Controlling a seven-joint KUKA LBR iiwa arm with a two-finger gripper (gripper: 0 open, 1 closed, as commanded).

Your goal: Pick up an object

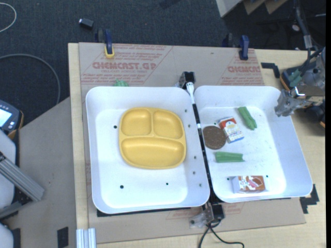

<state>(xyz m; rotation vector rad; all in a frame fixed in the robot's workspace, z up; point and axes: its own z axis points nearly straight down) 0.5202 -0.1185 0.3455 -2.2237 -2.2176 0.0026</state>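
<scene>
No pick made yet. The end effector (287,103) sits at the right bin's (289,154) far right rim; its state cannot be told. The packets (231,128), green pieces (247,117) and brown disc (213,137) all lie in that bin.

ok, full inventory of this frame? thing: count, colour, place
bins: 2, white, side by side on the bench
divided plate: 1, yellow, middle of left bin
round disc: 1, brown, right bin, by its left wall
small carton: 1, red, white and blue, right of the disc
pods: 2, green, one at the right bin's back, one below the disc
flat packet: 1, white and red, right bin, front
clamps: 2, blue, back edge of the board
gripper: 1, grey, over the right bin's far right rim
</scene>
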